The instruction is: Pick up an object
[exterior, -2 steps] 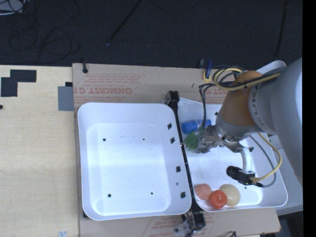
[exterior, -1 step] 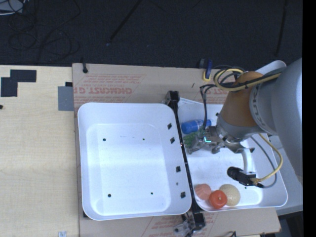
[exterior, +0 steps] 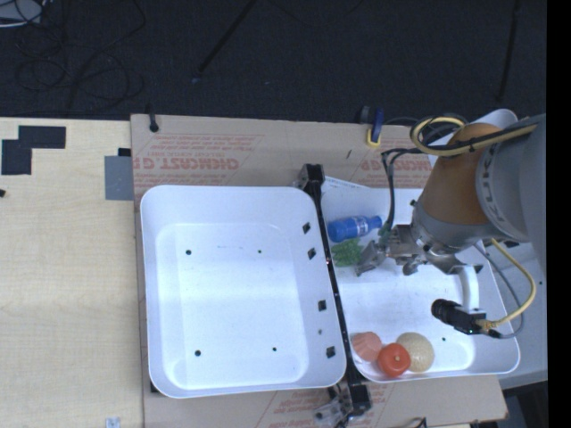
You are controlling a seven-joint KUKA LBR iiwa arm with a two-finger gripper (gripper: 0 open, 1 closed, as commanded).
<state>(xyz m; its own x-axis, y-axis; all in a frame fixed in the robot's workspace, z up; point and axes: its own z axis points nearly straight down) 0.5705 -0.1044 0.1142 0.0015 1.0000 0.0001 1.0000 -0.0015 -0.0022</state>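
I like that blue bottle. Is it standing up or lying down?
Lying down. The blue bottle rests on its side in the right bin, its long side stretched across the floor, next to something green.

The arm point(exterior: 500, 185) is cut off at the right edge and hides much of the right bin point(exterior: 419, 364), incl. its far right wall. Green item point(exterior: 346, 253) beside the blue bottle point(exterior: 353, 228) is partly covered by the gripper point(exterior: 373, 259), too blurry to ID.
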